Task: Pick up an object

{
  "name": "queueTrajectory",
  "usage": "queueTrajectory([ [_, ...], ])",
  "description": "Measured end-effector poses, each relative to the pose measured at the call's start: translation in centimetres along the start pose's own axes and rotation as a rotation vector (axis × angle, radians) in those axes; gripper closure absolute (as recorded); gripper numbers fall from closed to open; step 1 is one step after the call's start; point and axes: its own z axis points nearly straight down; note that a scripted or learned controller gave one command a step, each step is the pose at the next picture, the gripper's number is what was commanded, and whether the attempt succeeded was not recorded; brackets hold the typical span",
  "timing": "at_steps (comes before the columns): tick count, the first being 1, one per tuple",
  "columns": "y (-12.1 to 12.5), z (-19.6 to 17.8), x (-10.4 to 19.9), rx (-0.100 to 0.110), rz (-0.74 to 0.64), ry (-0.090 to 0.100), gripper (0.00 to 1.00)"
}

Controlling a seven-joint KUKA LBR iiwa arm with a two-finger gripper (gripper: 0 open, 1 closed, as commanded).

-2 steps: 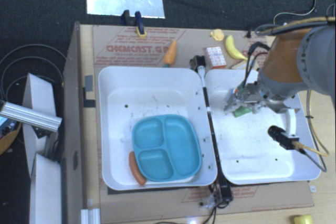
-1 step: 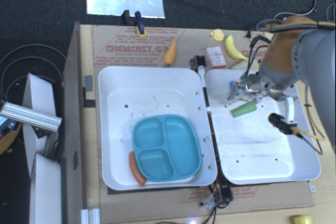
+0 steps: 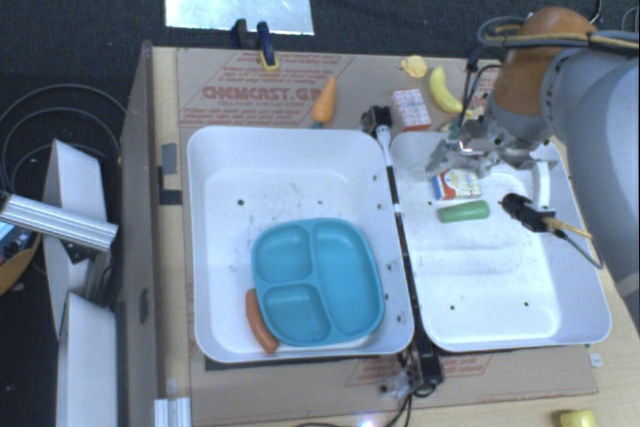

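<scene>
**Camera view.** Two shallow white plastic bins with rounded corners are seated side by side on a brown printed cardboard sheet [image 3: 250, 87].

The grey arm with its smooth orange band is entered from the right, and its metallic two-finger gripper [image 3: 450, 158] is positioned over the far part of the right bin [image 3: 500, 300]. Whether the claw is open or closed cannot be told. No object can be seen held in it.

A small flat rectangular packet printed in red, white and blue [image 3: 458, 185] is located on the bin floor just beside the gripper, on its near side. Contact between the two cannot be confirmed. A smooth green oblong piece with rounded ends [image 3: 463, 211] is laid flat just beside the packet, on its near side.

In the left bin [image 3: 215, 215], a glossy light-blue plastic plate divided into three compartments [image 3: 318, 280] is placed toward the near side. An orange-brown sausage-shaped piece [image 3: 260, 320] is laid against the plate's left edge.

On the cardboard beyond the bins, a tapered orange carrot [image 3: 323, 101], a small pale pink box [image 3: 411, 109] and a curved yellow banana [image 3: 444, 91] are found.
</scene>
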Motion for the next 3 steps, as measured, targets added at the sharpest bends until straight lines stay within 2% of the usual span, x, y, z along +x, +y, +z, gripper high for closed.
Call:
queueTrajectory([
  [1, -5.0, 0.1, 1.9, 0.009, 0.005, 0.001, 0.0],
  [2, -4.7, -1.0, 1.8, 0.004, 0.004, 0.001, 1.0],
  [3, -10.8, 0.2, -4.3, 0.01, 0.011, 0.0, 1.0],
])
